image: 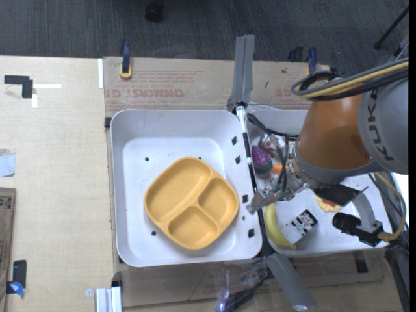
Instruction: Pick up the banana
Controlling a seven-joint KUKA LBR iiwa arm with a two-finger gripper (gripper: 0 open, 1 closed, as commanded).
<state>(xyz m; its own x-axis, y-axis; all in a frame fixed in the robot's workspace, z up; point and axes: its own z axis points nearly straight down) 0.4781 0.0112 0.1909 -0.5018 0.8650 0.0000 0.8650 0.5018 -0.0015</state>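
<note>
Curved yellow banana (275,229) beside glossy three-compartment plastic plate (190,203).

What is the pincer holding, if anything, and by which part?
It cannot be told: the arm hides the pincer, above the banana in the right bin.

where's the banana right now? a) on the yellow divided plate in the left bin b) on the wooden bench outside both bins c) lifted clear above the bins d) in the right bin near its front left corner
d: the banana lies in the right bin near its front left corner, just below the arm's wrist, while the yellow divided plate sits alone in the left bin.
</note>
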